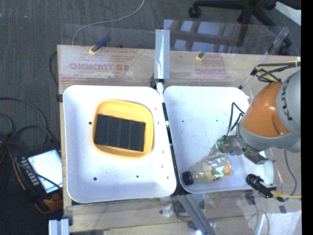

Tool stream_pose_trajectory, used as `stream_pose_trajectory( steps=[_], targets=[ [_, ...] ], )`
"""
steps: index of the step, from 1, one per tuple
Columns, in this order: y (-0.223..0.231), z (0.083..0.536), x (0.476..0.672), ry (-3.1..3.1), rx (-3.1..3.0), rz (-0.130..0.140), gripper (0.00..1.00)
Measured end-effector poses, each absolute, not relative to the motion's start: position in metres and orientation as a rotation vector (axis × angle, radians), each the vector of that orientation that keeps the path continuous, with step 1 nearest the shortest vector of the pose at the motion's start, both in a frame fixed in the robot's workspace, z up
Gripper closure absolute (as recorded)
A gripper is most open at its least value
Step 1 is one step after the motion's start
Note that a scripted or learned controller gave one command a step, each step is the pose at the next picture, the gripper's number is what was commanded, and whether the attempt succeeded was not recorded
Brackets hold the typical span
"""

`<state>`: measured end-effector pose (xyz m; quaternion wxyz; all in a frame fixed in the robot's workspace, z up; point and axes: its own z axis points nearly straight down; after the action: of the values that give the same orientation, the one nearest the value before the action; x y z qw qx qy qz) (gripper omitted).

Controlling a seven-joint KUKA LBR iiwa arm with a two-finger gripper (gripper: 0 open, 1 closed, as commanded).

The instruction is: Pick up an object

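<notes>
While a yellow tray (123, 129) sits in the left bin (78, 180), a bottle (209, 171) lies in the right bin (195, 111) below the gripper (226, 146).

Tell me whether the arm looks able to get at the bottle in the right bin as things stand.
Probably yes. The bottle lies on its side at the right bin's near edge, with the gripper right above its upper end and nothing between them.

Only readable thing is the red "CHEMCAST GP" print on the brown board (105, 65) just behind the left bin (78, 146); the board's right-hand print is too blurry.
</notes>
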<state>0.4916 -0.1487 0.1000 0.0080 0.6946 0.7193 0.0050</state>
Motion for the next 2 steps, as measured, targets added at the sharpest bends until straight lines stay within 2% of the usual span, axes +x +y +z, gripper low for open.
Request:
stream_pose_trajectory(
  steps=[1,2],
  targets=[
    [-0.149,0.1,0.492,2.249,2.171,0.015,0.0],
    [-0.161,0.096,0.484,2.417,2.009,-0.004,0.0]
  ],
)
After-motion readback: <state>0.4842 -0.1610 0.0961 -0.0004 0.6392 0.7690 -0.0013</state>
